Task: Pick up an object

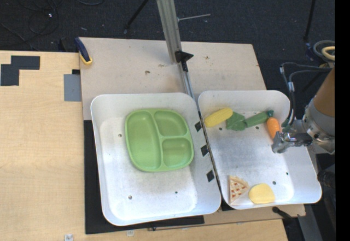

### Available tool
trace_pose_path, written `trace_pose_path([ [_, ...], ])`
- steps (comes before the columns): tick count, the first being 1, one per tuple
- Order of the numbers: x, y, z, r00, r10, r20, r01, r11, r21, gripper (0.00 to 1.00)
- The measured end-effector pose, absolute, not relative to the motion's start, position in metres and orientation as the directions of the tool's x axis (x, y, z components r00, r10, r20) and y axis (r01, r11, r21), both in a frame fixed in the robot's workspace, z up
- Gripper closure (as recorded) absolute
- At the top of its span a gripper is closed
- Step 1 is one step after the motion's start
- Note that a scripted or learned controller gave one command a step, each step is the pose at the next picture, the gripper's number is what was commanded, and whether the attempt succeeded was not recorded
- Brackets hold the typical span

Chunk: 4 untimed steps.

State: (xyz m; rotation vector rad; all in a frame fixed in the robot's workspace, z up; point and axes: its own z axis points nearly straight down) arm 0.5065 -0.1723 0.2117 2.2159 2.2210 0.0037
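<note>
Carrot beside my claw looks light, hard, slick; I'd pinch mid-length. Claw's grip state: cannot tell.

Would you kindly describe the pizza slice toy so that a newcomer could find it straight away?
Look at the right-hand white bin, the one nearer the arm, and go to its front edge. There lies the pizza slice toy, just left of a yellow rounded piece. It is the bin's one flat triangle, pale with red dots, while its neighbour is plain yellow and rounded.
</note>
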Motion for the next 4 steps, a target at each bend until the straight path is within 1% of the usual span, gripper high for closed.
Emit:
trace_pose_path([
  [1,0.508,-0.173,0.261,-0.002,1.000,-0.001,1.000,0.002,0.004,1.00],
  [2,0.508,-0.120,0.265,-0.005,1.000,0.002,1.000,0.005,-0.002,1.00],
  [3,0.504,-0.074,0.265,-0.004,1.000,0.002,1.000,0.004,-0.004,1.00],
  [4,0.508,-0.021,0.263,-0.005,1.000,0.002,1.000,0.006,-0.004,1.00],
])
